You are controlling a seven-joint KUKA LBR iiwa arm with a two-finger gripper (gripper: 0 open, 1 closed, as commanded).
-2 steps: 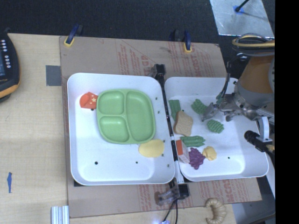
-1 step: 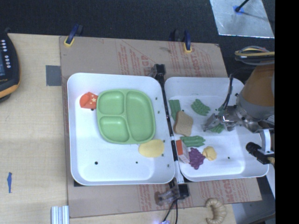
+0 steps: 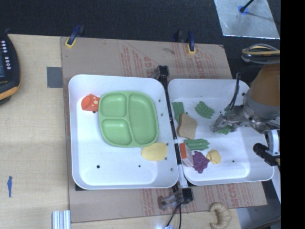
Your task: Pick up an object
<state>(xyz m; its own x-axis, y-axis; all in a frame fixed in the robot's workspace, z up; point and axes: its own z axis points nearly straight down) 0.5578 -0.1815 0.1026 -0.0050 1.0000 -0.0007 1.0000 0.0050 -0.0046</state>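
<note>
One green toy [image 3: 228, 127] beneath hand [image 3: 224, 123]

Faint red printing is showing on the brown cardboard sheet [image 3: 119, 56] lying under the two shallow white bins: slanted lines of lettering are running along its far part, above the left white bin [image 3: 81, 171], and more red marks are showing on its near edge below the right white bin [image 3: 238, 175], but none of it is sharp enough to read. The black and orange handheld controller [image 3: 7, 68], sitting well left of the cardboard, is showing rows of small buttons whose markings are too small to make out.
</note>
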